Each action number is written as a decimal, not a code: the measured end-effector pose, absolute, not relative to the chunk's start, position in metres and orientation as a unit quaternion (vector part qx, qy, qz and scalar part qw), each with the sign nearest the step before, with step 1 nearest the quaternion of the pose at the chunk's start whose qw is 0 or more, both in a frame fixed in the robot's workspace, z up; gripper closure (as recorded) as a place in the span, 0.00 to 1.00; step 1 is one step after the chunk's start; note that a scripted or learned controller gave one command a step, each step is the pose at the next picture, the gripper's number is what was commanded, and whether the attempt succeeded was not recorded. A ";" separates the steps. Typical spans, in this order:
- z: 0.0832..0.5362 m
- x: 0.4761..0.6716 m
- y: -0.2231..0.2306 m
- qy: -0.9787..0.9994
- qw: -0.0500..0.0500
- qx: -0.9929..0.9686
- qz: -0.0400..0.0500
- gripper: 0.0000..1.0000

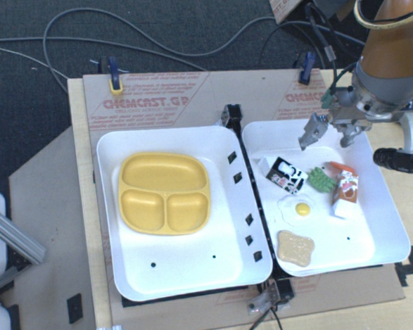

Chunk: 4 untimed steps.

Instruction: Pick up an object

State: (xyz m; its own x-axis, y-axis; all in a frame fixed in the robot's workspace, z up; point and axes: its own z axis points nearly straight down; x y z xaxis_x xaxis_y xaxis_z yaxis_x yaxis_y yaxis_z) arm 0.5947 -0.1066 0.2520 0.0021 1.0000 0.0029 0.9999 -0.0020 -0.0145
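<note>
A: Report the right bin [382, 251], front to back.

B: Front: toast slice [295, 248]. Behind it: fried egg [302, 208], then a milk carton [345, 193], a green item [320, 179] and a black-and-white card [286, 175].

A: Left bin [129, 272]?

B: It holds a yellow divided plate [165, 192].

A: Gripper status?

B: The gripper [329, 132] hovers above the right bin's far end, fingers apart, nothing between them.

A: Task progress?

B: No object lifted. Descent, closure and lift appear outstanding.

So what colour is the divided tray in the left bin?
Yellow: the divided tray shows plainly in the camera view.
</note>
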 end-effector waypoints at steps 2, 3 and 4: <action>0.216 0.594 -0.102 -0.707 0.003 -0.707 0.001 0.00; 0.152 0.593 -0.098 -0.707 0.004 -0.707 0.002 0.00; 0.093 0.586 -0.103 -0.707 0.003 -0.708 0.002 0.00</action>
State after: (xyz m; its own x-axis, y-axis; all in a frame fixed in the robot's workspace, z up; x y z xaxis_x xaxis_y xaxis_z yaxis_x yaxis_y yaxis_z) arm 0.5862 -0.1027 0.0930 0.0012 1.0000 0.0023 1.0000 -0.0012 -0.0075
